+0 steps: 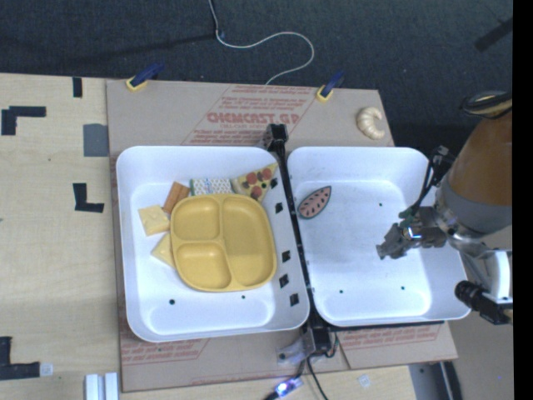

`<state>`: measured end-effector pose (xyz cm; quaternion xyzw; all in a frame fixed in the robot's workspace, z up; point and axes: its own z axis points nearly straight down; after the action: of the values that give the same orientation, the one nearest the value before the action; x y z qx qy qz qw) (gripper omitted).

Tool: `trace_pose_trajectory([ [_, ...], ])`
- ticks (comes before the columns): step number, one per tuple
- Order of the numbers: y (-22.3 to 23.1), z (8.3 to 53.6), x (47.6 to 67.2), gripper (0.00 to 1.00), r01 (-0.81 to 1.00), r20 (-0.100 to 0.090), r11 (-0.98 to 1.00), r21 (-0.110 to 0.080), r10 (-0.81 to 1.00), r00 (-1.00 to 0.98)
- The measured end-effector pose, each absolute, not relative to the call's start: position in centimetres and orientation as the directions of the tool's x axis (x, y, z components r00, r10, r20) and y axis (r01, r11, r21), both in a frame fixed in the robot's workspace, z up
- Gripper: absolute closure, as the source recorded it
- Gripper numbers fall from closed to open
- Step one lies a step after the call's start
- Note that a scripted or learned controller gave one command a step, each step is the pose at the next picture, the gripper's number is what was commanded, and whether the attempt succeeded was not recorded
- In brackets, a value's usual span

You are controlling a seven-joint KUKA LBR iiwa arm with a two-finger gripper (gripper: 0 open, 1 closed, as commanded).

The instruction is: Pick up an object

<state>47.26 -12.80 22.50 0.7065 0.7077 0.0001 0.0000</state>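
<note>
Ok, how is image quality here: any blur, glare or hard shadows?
Camera view: soft, even light, no harsh glare on the white right bin; the grey two-finger gripper looks smeared and its detail is lost, while the yellow divided plastic plate is fairly sharp.

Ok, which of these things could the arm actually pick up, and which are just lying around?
Pickable, in the bins:
yellow divided plate
leaf-shaped piece
flat toy pieces beside and partly under the plate
end effector over the right bin

Lying about:
cardboard sheet
pale curled object on it
white cable
clamps
</note>
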Motion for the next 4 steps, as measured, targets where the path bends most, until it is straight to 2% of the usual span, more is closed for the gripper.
trace_pose_trajectory([
  [1,-8.0,21.3,49.1,1.0,1.0,0.001,0.006,-0.002,1.0,-0.006],
  [2,-2.1,21.5,51.9,1.0,1.0,0.002,0.008,-0.001,1.0,-0.008],
  [3,2.8,23.2,54.1,1.0,1.0,0.001,0.007,0.001,1.0,-0.007],
  [4,3.8,21.3,54.3,1.0,1.0,-0.001,0.001,-0.004,1.0,-0.001],
])
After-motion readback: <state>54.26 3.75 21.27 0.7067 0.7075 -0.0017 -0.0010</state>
